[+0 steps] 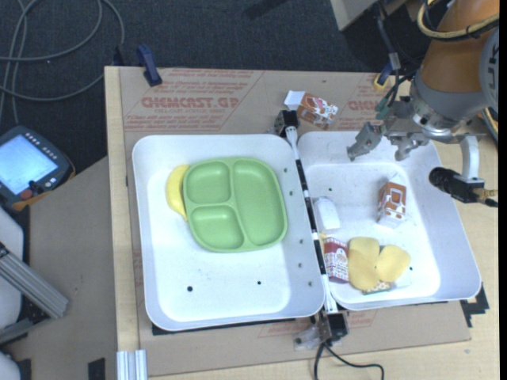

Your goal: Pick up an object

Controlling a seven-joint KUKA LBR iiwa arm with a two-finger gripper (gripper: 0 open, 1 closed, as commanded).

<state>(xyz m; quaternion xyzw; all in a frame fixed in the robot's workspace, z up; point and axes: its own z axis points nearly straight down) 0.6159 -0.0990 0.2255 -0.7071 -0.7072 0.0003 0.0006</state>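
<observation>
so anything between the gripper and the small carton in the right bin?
Nothing visible. The gripper hangs above the right bin's far end; the small carton stands alone on bare floor just nearer the camera.

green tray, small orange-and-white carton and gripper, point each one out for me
green tray [234, 204]: camera view, on the ridge where its three compartments meet.
small orange-and-white carton [392, 202]: camera view, on its front face.
gripper [380, 145]: camera view, midway between its fingertips.

tray [236, 204] in left bin [158, 283], carton [392, 201] in right bin [451, 267]
</observation>
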